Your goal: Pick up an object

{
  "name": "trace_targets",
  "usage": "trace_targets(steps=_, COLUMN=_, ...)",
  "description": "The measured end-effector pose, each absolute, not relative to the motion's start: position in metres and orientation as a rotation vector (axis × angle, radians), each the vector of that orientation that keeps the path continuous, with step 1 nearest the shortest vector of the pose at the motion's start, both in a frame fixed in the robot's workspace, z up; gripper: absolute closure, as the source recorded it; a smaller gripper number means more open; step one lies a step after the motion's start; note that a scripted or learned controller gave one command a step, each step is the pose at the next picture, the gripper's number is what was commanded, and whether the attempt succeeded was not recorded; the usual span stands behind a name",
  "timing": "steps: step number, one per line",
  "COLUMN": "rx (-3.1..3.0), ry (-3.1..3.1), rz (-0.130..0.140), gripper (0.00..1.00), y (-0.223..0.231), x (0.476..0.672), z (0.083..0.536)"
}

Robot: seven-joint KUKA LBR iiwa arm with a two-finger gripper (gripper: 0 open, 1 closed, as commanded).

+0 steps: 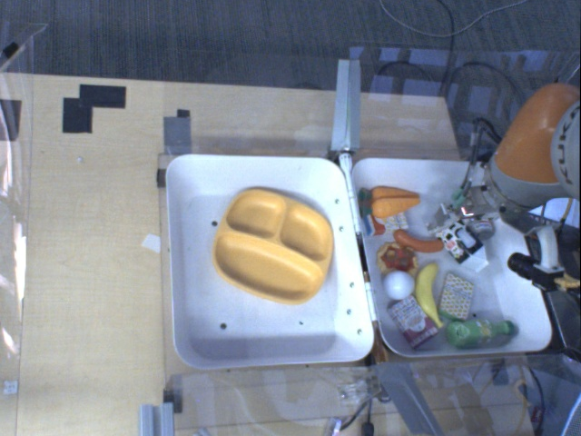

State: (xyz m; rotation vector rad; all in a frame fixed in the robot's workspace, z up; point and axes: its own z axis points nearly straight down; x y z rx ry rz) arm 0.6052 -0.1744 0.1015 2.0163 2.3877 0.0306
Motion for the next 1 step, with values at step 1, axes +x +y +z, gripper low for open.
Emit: trace_targets(steps=1, rx=2.128, ry=2.310, rz=0.001, gripper=1.00, y=-0.1304, x=0.6051, z=0.2123)
